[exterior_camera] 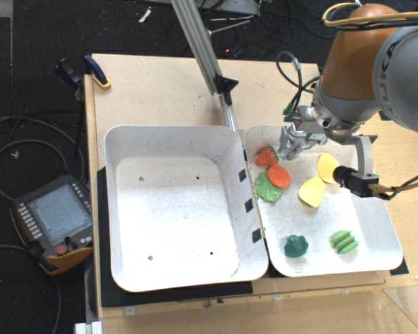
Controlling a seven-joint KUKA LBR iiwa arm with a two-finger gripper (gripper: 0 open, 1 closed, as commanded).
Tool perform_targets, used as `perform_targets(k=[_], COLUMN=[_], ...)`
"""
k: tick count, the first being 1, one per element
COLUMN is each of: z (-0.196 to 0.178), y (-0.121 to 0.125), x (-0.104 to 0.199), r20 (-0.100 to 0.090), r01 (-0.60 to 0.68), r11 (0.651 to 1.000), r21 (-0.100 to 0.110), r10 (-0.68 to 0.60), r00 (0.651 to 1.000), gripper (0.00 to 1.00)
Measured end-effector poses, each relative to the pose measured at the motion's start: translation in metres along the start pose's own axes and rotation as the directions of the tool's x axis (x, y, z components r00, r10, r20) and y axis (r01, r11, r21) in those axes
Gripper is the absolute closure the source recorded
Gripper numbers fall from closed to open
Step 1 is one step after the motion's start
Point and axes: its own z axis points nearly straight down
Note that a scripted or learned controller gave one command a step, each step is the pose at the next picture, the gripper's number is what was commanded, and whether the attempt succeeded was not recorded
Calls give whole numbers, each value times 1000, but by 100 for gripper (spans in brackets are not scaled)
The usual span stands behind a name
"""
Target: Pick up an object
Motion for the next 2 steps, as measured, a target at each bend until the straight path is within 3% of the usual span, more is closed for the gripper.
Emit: perform_targets(k=[2], z=[15], y=[33], x=[89], r20=[0], r01=[0], r11=[1000], r21=[1], r10=[0], r00=[1000], gripper=[100])
